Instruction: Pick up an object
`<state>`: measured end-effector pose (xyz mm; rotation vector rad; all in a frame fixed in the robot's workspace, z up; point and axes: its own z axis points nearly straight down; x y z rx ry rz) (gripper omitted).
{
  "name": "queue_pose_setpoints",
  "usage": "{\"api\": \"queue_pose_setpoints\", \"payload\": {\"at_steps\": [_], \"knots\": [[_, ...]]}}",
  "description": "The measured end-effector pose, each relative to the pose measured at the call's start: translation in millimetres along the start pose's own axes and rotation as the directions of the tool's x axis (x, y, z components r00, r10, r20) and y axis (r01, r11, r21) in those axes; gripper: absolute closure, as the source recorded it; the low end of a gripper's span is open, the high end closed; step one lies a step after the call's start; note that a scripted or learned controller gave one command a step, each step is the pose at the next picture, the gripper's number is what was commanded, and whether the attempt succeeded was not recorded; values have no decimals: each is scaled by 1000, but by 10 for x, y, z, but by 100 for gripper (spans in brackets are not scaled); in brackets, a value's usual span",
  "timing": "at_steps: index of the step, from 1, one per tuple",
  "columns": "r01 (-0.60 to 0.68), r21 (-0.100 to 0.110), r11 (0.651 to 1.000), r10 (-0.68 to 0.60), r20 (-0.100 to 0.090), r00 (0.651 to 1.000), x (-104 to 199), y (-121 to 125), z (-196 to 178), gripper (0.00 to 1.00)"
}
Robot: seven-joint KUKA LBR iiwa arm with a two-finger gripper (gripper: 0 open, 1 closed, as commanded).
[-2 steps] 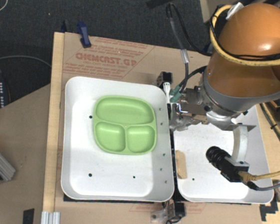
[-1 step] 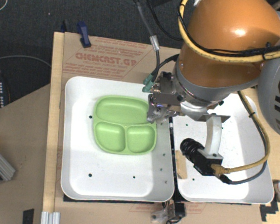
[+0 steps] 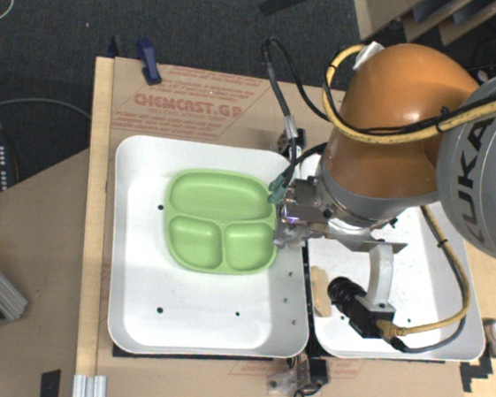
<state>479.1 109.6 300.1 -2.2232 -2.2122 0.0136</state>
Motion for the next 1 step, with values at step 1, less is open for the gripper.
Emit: {"api": "queue_pose_setpoints", "payload": {"at_steps": [1], "knots": [[5, -30, 1000, -6, -8, 1000, -88, -2, -1597, 100]]}}
